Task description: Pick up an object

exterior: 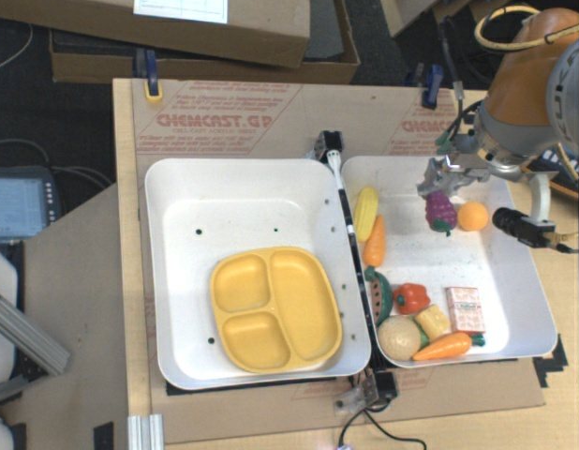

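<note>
My gripper (439,191) hangs over the back of the right bin (524,293), reaching in from the right. A purple grape bunch (441,213) sits right at its fingertips, and the fingers look closed on the top of the bunch. An orange ball (473,216) lies just to the right of the grapes. A yellow corn cob (365,212) and an orange carrot (375,242) lie along the bin's left wall.
At the right bin's front lie a red pepper (411,296), a watermelon slice (378,294), a pale round vegetable (398,337), a second carrot (446,346) and a pink box (465,308). The left bin (177,204) holds a yellow divided plate (275,307).
</note>
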`<action>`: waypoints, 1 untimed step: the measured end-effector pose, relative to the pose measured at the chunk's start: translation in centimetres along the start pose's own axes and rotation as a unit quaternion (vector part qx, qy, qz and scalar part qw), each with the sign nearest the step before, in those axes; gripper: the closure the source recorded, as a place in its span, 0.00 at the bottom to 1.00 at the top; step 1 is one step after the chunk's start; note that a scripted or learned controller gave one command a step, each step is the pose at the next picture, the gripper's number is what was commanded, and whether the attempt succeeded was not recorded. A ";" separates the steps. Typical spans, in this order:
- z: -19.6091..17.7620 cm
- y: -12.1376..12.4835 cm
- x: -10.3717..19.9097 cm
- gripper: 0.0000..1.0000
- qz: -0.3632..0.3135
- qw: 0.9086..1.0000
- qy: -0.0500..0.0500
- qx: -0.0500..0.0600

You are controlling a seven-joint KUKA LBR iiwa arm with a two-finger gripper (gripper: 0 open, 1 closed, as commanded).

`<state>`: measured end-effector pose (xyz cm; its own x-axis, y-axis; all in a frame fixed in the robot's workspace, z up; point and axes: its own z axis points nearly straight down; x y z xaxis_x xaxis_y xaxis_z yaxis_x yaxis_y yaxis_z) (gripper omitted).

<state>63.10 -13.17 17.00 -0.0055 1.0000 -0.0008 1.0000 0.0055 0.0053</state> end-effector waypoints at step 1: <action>-4.8 2.9 7.1 1.00 -0.001 1.000 0.001 -0.001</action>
